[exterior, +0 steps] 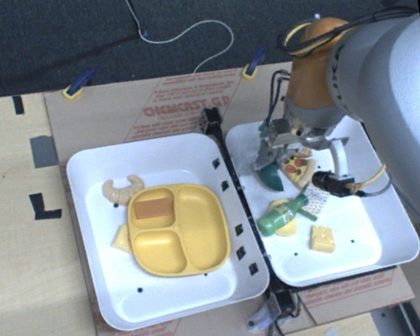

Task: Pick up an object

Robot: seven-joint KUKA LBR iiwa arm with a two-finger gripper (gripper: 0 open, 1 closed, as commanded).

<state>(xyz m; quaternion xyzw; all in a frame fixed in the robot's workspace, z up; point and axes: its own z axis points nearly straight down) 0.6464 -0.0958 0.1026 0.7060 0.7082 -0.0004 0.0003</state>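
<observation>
Dark carpet (pixel 29 42) behind bench; cardboard sheet (pixel 175 101) under bins

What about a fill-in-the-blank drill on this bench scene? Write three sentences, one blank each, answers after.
1. The yellow divided tray lies in the ____ bin.
2. The green bottle lies in the right bin on its ____.
3. The croissant lies just beyond the tray's far ____ corner.

Missing words: left; side; left
</observation>
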